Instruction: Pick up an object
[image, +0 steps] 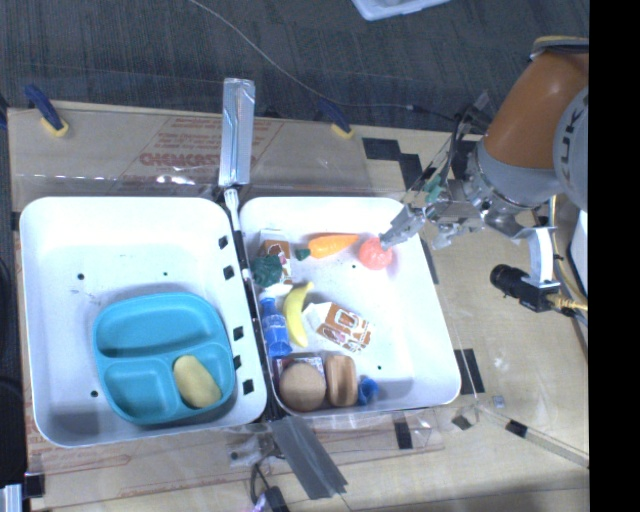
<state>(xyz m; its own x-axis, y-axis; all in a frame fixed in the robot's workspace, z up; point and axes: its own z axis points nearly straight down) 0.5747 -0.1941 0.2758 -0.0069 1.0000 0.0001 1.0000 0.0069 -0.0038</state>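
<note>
The grey arm's gripper (392, 236) hangs over the far right corner of the right white plastic bin (430, 330), its tip touching or just above a small round pink-red fruit (376, 255); whether it is open or closed cannot be told. An orange carrot (333, 244) lies just beside the fruit, and a yellow banana (295, 312) lies nearer the bin's middle. In the left white bin (60, 250), a blue divided tray (150, 345) holds a yellow potato-shaped object (197, 381).

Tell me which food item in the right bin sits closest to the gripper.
The round pink-red fruit, right at the gripper tip near the right bin's far wall. The carrot lies just beside it; the banana and the bread pieces sit farther off.
</note>
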